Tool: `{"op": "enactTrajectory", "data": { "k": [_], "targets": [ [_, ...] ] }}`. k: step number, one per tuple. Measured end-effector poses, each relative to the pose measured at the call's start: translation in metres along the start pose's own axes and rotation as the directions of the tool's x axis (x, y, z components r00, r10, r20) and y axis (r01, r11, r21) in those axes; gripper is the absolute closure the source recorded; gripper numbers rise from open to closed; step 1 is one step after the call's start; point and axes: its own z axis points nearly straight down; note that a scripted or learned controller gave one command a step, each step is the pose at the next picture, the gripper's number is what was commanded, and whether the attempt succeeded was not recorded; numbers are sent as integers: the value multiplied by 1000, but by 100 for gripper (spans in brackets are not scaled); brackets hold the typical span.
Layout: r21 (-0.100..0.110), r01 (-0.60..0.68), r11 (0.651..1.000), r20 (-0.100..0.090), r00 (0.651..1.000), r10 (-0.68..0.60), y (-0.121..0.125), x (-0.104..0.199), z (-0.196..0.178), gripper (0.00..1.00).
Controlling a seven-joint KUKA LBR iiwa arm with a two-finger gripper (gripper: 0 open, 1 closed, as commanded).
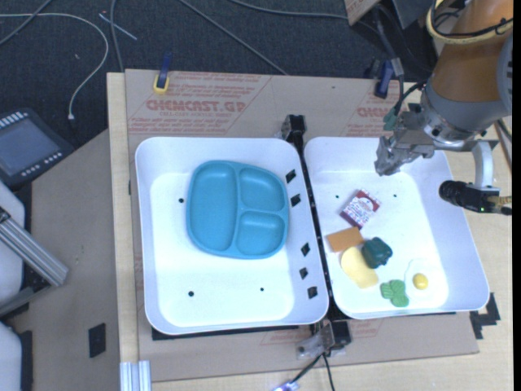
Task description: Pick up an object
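- Gripper (389,163) hangs over the upper part of the right bin (460,243); can't tell how it's set.
- Red packet (359,209) lies below-left of it, apart.
- Orange block (343,239), yellow piece (356,267), dark teal toy (377,252) clustered lower down.
- Blue divided plate (238,209) sits in the left bin (159,243).

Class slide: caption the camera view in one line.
Gripper hovers over the right bin of small objects; blue tray in left bin.

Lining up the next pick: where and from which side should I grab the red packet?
Take the red packet across its short sides, coming straight down. It lies flat, apart from the orange block below it, with bare bin floor around. The end effector sits just above-right.
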Motion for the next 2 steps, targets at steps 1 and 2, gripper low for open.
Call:
{"op": "enactTrajectory", "data": {
  "k": [1, 2],
  "targets": [
    [1, -1, 1000, 1, 1000, 1, -21, 49, 13, 100],
    [0, 0, 1000, 1, 1000, 0, -26, 107, 22, 100]
  ]
}}
